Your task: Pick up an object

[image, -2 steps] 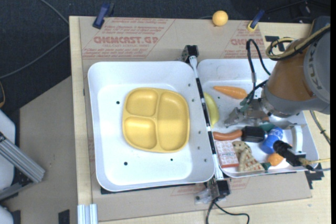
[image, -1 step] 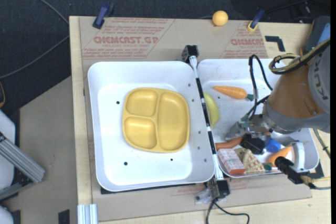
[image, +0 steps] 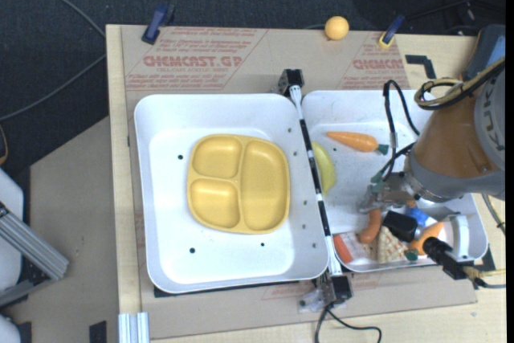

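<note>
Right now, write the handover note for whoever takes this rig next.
Gripper: down in the right bin, low among the clutter near the front; whether its fingers are open or shut cannot be told, and nothing is seen held.
Things: the carrot lies toward the back of the right bin; a yellow piece rests against the divider; a small orange piece and a cracker-like item sit at the front by the gripper. The yellow divided plate sits in the left bin.
Done: arm lowered over the front clutter.
Left: grasp one object and lift it.
</note>
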Available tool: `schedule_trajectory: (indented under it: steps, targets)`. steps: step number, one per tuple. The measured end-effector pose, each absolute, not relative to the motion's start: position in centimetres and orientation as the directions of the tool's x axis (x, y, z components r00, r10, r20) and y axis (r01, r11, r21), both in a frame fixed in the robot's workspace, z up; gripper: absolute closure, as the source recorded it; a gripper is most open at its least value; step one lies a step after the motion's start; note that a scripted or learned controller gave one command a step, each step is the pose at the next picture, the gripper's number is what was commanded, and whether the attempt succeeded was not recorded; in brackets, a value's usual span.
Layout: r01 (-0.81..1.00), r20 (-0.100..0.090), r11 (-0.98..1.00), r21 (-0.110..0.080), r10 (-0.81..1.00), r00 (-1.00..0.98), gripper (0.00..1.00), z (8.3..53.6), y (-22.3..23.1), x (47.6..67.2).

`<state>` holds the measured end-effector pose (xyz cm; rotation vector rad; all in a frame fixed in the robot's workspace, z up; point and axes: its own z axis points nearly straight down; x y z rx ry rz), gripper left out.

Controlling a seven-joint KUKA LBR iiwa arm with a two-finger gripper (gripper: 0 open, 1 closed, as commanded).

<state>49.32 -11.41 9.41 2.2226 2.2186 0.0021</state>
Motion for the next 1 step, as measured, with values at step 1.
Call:
schedule_trajectory:
  steps: [1]
  targets:
    - [1.000, 0.001, 0.001, 0.002, 1.000, -0.001, 1.00, 18.50, -5.59, 52.16]
